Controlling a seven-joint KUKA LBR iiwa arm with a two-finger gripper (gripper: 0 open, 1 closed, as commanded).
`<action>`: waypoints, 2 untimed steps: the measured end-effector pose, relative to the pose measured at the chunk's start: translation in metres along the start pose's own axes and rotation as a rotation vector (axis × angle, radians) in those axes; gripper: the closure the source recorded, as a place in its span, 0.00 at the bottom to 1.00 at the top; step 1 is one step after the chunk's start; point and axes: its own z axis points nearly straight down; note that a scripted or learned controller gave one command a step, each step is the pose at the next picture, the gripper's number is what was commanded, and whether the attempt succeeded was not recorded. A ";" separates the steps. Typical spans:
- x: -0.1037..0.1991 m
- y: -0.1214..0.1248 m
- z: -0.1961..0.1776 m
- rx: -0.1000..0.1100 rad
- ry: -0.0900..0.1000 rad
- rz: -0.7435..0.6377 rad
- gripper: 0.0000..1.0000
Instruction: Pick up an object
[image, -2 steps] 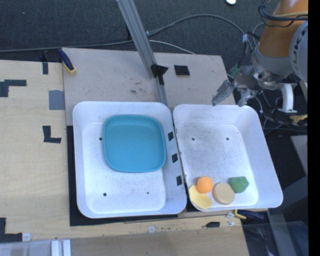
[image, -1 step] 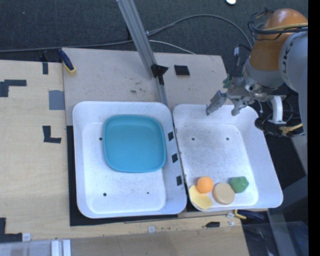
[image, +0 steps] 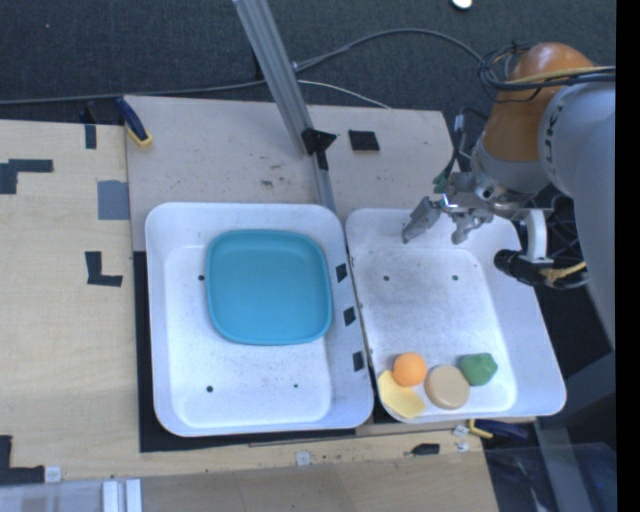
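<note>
My gripper (image: 438, 230) hangs over the far end of the right bin (image: 520, 310), its two fingers spread open with nothing between them. Far from it, along the near edge of that bin, lie an orange ball (image: 408, 369), a tan round piece (image: 447, 387), a green object (image: 479, 368) and a yellow flat piece (image: 398, 400) that pokes out under the ball. The orange ball and the tan piece touch.
A blue square plate (image: 269, 286) lies in the left bin (image: 180, 400). A slanted metal post (image: 290, 90) rises behind the bins. Black cables and a fitting (image: 535, 268) hang at the right bin's right rim.
</note>
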 end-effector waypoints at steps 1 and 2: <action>0.006 0.008 0.048 -0.004 0.000 0.000 0.00; 0.007 0.008 0.038 -0.004 0.000 -0.001 1.00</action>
